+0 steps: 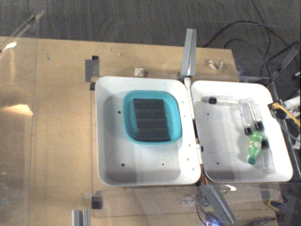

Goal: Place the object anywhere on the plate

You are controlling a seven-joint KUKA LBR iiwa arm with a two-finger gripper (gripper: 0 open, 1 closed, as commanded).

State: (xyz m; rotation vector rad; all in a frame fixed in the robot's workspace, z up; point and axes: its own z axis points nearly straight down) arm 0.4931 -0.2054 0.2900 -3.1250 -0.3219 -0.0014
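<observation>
1. Green bottle point(254, 147) lies in right bin point(221, 149), near clear tubes point(251, 117).
2. Teal plate point(175, 117) with dark ridged insert sits in left bin point(113, 159).

A pale wooden worktop point(51, 126) fills most of the view, with bright glare patches on its left side; beyond its far edge lies dark grey carpeted floor point(117, 8); black cables point(244, 29) trail over the floor at upper right
</observation>
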